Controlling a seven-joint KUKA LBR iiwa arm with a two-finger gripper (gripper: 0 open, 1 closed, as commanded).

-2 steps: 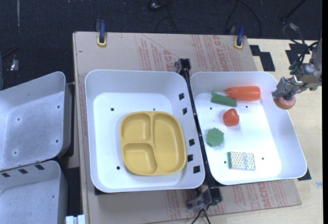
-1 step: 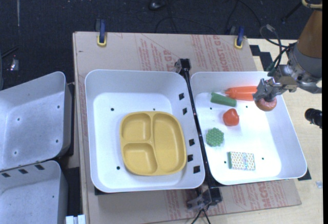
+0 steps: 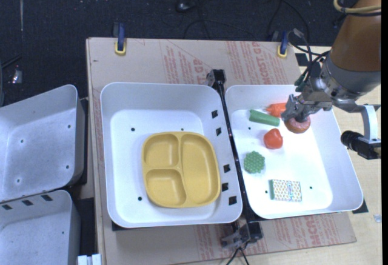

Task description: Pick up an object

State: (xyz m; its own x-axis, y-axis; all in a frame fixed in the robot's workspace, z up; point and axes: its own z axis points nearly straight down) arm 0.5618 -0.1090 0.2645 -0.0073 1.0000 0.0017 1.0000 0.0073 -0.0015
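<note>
The right bin [image 3: 339,161] holds several small items. A green stick [image 3: 263,117] lies beside an orange carrot-like piece [image 3: 277,108] at the back. A red tomato-like piece [image 3: 273,139] sits near the middle, a green bumpy ball [image 3: 254,162] in front of it, and a patterned flat packet [image 3: 285,190] near the front. My gripper [image 3: 297,114] hangs at the bin's back right, directly over a brownish-pink round piece [image 3: 299,126] and partly covering it. Whether it touches that piece is unclear.
The left bin [image 3: 121,136] holds a yellow divided plate [image 3: 180,168]. A black divider [image 3: 227,136] runs between the two bins. Grey trays [image 3: 36,136] lie off the bench at the left. The arm [image 3: 357,45] comes in from the upper right.
</note>
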